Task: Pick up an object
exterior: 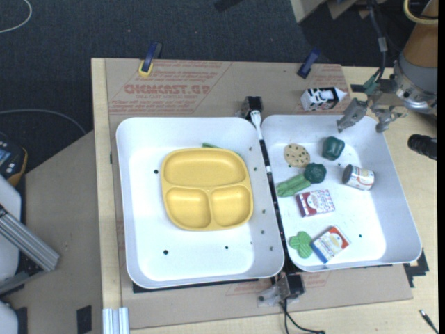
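The gripper (370, 119) hung over the far right corner of the right bin (396, 207), above the rim, with its 2 fingers spread apart and nothing between them. It was apart from every object.

The task named no single thing, so any of the objects in the right bin could serve. The nearest to the gripper were the dark green pepper (332, 147) and the small can (359, 177) lying on its side. The cookie (297, 154) lay to the left of the pepper, and below it were the green vegetable (299, 181), the red packet (316, 202), the small green piece (300, 243) and the carton (329, 243) touching it. The left bin (139, 207) held a yellow divided tray (206, 186).

In my judgement, no grasp had begun. The risks from here looked clear. The can was round and on its side, so it could roll away when one finger touched it first. The packet and the cookie were flat, so the fingers could close above them and catch nothing. The green piece and the carton were touching, so a descent there could push both instead of taking 1.
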Robot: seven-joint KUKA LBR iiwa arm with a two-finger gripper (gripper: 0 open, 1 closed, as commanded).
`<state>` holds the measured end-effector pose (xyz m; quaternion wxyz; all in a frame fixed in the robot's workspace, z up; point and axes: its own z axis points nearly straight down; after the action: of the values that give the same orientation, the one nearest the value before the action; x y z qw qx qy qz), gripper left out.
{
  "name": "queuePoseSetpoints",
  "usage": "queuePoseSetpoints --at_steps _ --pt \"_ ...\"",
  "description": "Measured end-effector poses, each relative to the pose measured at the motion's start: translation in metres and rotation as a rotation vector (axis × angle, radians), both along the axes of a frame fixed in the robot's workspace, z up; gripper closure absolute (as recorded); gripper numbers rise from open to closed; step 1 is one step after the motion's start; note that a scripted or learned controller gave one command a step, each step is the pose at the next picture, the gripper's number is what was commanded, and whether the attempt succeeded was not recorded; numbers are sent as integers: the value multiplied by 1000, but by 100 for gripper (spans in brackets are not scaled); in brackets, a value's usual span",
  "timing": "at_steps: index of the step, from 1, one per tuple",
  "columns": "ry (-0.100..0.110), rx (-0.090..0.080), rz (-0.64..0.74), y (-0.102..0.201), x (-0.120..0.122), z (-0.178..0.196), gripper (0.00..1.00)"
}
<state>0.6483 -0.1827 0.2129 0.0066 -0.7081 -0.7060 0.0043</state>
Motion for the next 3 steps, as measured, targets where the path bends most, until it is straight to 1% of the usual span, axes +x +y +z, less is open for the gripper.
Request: queuePoseSetpoints --at_steps 1,2,3 --pt "-15 -3 3 0 3 9 0" --pt "-9 -2 4 1 4 -54 0" --pt "-8 -1 5 9 1 -115 0"
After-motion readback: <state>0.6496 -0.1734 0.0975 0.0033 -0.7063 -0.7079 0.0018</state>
